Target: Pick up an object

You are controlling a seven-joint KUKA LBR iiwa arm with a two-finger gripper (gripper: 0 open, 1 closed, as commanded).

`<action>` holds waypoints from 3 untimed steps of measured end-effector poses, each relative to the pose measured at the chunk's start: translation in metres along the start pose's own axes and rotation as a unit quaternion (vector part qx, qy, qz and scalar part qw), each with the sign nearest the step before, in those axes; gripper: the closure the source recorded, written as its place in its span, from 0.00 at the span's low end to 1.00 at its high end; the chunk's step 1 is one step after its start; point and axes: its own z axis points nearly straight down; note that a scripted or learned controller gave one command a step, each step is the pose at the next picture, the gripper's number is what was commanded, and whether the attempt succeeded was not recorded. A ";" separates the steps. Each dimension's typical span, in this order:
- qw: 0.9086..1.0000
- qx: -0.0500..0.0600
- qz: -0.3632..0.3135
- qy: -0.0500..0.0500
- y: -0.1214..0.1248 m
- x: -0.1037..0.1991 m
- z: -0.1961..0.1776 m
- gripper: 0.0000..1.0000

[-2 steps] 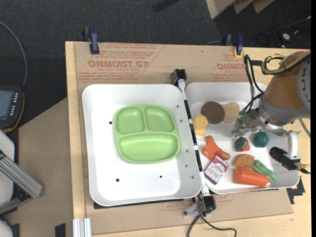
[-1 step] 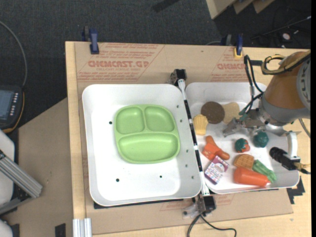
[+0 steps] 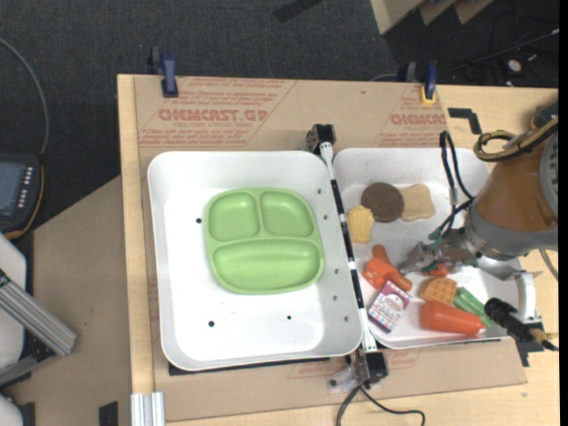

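The right bin holds several toy foods. At its back lie a brown round cookie and a tan bread piece, with a yellow corn piece to their left. Nearer the front are an orange carrot, a pink and purple packet, a small waffle and a red-orange vegetable with a green stem. My gripper hangs low over the middle of this bin, just above the waffle and right of the carrot. Nothing shows held in it.
The left bin bears a green divided plate. A black rail runs between the two bins. The arm's orange band stands over the right bin's right side. Blue clamps grip the bench's far edge.
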 end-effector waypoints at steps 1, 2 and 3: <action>1.000 -0.004 -0.001 -0.002 0.003 0.000 -0.011 1.00; 1.000 -0.008 -0.005 -0.002 0.083 0.049 -0.045 1.00; 1.000 -0.007 -0.005 0.000 0.095 0.121 -0.105 1.00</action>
